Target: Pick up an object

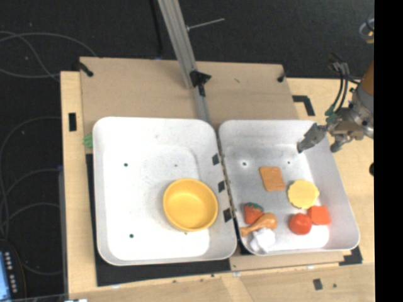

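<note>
Gripper (pixel 324 139) at right of frame, above the right bin's (pixel 343 187) upper edge; we see its fingers spread, gripping nothing. Food pieces, including an orange cracker (pixel 272 178), occupy the bin's lower half.

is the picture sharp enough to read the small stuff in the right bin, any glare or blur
Camera view: soft focus overall; the right bin is evenly lit with no strong glare, the yellow bowl shows a mild sheen, the pincer at the bin's far right rim is blurry and dim, and the white item blends into the bin floor.
</note>
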Robot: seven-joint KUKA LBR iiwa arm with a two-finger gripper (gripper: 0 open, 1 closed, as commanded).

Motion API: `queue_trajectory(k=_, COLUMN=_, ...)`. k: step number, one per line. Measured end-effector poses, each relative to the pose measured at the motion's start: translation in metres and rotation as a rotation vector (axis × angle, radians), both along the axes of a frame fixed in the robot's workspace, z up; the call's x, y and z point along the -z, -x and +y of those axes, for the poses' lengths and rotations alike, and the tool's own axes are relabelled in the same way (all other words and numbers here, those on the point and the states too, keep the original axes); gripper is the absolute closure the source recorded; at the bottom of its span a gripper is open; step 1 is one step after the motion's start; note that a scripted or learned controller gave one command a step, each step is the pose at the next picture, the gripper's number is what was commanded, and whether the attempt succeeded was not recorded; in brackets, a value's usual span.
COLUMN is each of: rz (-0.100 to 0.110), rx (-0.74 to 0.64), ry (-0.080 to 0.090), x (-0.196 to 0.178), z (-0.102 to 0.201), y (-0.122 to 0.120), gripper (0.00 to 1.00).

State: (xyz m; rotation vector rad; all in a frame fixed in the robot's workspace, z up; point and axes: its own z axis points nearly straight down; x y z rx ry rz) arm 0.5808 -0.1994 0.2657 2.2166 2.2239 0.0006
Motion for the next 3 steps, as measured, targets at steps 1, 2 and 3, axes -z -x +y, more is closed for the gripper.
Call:
queue_trajectory(k=1, rz=0.0, rx=0.0, ry=0.0, x=0.0, z=0.0, y=0.0, gripper=0.0)
queue_trajectory(k=2, rz=0.004, rx=0.003, ry=0.001, x=0.042, z=0.001, y=-0.002, gripper=0.0)
queue_trajectory(k=3, rz=0.005, rx=0.004, ry=0.0, x=0.099, z=-0.005, y=0.006, gripper=0.0)
